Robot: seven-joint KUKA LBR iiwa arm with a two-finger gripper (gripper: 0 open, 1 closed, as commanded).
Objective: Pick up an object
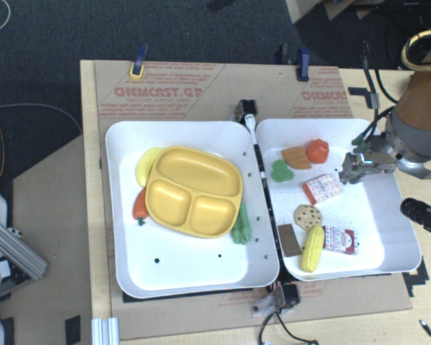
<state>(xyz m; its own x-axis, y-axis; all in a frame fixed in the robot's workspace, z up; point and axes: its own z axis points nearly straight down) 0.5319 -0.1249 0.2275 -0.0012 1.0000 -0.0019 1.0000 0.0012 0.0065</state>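
Fingers point(347, 175) hard to read, open or closed impossible to tell, gripper point(350, 172) low over right bin point(388, 257), just beside red-and-white packet point(322, 189), nothing visibly between them.

A single fixed camera looks down at a slant from above the near side of the bench point(201, 92). It sits far enough back to take in both white bins, the left bin point(122, 192) and the right bin point(388, 228), with dark floor beyond the far edge. The arm point(420, 113) enters from the right.
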